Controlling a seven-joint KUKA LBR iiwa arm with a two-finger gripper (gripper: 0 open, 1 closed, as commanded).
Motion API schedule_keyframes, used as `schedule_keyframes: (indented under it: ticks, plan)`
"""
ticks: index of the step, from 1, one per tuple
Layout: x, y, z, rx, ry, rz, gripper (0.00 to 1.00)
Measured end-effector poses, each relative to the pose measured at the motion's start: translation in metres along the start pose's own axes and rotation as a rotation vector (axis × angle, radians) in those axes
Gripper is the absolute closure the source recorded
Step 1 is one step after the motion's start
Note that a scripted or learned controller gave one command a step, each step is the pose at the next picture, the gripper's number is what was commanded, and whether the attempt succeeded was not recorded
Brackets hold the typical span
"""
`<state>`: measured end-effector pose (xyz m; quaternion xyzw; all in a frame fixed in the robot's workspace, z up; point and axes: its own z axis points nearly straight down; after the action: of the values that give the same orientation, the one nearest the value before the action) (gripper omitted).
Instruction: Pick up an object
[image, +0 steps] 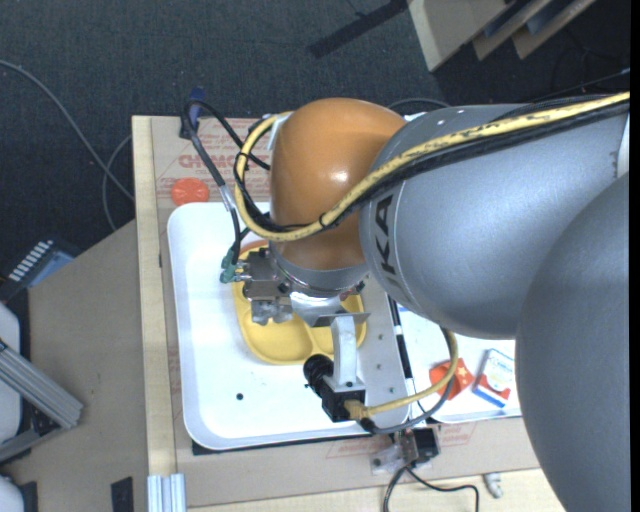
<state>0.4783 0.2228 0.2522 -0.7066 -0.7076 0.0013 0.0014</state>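
One grey arm (500, 230) takes up most of the camera view, reaching in from the right, its orange wrist band (325, 185) bulging over the left white bin (200, 330). Under that band the gripper (270, 305) hangs low over a yellow object (268, 342) lying near the middle of the bin floor. The wrist hides where gripper and object meet, so I cannot tell how the hand is set, nor whether it touches the yellow object or only hovers just above it.

Judging by this, the task is at the reaching stage: the arm is down over a likely target, but nothing is visibly lifted. A secure grasp and the lift are left to do.

The bin sits on a pale brown bench top (150, 300) with red printed lettering along its far edge. A yellow cable (420, 150) runs along the arm and loops round the wrist. Beside the arm's lower right, in the neighbouring bin, lie an orange item (445, 375) and a small white, red and blue item (495, 378). An orange disc (188, 190) rests just beyond the bin's far corner. Dark carpet (80, 60) surrounds the bench.
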Motion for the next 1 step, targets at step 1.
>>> schedule_keyframes:
  ticks: [1]
  plan:
    - [-0.0039, 0.0002, 0.0355, 0.000, -0.001, 0.003, 1.00]
